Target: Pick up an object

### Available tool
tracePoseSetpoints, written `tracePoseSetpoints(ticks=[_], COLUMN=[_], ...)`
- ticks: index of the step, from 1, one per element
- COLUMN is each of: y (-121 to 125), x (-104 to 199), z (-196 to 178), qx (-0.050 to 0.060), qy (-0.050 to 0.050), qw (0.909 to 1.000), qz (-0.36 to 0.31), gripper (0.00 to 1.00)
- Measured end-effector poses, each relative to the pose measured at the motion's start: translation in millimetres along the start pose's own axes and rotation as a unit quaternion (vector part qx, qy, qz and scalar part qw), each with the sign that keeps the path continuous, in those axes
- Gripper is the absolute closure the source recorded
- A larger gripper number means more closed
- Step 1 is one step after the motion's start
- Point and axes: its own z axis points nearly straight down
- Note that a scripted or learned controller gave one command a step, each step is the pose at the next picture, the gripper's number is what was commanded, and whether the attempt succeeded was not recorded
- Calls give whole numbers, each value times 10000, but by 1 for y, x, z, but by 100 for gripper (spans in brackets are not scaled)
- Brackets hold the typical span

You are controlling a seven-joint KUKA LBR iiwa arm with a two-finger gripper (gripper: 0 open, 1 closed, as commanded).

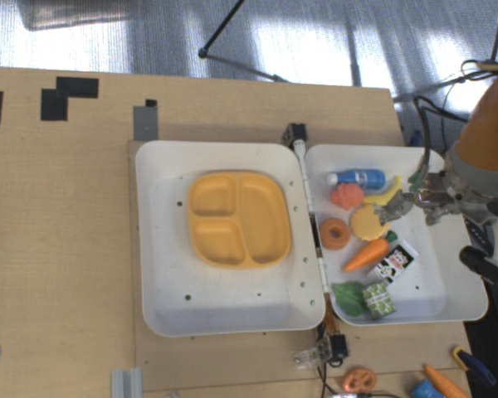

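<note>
Objects for picking all lie in the right bin [448, 301], and we see none of them lifted yet. Nearest the bin's front edge sit a green leafy piece [349, 297] and a green cube [379, 299]; just behind them are a black-and-white packet [396, 262] and a carrot [367, 254], then an orange ring [334, 233] near the divider. Farther back lie a yellow disc [367, 222], a pink lump [346, 195], a banana [388, 193] and a blue bottle [357, 178] toward the far edge. Our end effector [398, 207] hovers by the banana and disc; we cannot tell whether it is open or closed. We judge the grasp and lift remain. The left bin [162, 305] on the desk [58, 247] carries a yellow divided plate [236, 220].
</note>
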Motion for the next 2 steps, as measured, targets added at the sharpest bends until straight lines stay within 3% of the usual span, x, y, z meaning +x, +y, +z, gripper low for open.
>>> tracePoseSetpoints(ticks=[1,2], y=[76,77], x=[4,4], z=[117,106], qx=[-40,-52], qy=[-11,-19], qw=[9976,9976], qz=[-686,-683], gripper=[0,100])
